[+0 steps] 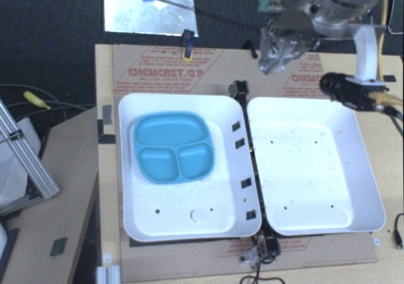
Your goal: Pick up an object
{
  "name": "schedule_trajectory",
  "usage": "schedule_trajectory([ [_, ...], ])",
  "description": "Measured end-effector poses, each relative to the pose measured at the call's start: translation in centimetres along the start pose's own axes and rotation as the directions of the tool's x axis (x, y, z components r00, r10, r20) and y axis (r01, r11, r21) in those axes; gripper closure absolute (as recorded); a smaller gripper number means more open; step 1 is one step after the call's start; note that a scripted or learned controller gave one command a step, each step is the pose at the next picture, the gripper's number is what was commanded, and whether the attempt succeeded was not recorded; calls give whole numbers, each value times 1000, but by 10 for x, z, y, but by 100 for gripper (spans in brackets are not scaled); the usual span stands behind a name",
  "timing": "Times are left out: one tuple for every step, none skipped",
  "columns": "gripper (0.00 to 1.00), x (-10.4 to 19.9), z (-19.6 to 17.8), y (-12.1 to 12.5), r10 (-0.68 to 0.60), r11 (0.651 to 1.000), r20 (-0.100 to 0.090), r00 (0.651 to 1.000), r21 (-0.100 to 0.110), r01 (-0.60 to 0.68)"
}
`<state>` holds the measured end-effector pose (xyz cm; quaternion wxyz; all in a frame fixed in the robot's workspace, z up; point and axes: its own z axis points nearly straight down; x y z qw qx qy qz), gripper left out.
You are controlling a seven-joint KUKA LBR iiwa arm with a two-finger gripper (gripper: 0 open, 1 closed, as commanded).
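Approach step, by my read. End effector [276, 55] hangs above the desk's far edge, beyond the right bin [363, 150]; finger state: cannot tell. Blue tray [173, 147] lies in the left bin [126, 150], toward its far-left corner. Next move: cross left, descend.

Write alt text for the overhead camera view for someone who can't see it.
A blue divided tray lies in the left white bin, beside the right bin. The grey arm's gripper hangs above the bench behind the bins.
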<state>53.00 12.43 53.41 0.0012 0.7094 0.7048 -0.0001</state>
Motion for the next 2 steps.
schedule_trajectory([
  [100, 67, 131, -39, -16, 1000, 0, 1000, 15, 16],
  [100, 2, 78, -43, -2, 1000, -3, 1000, -6, 2],
])
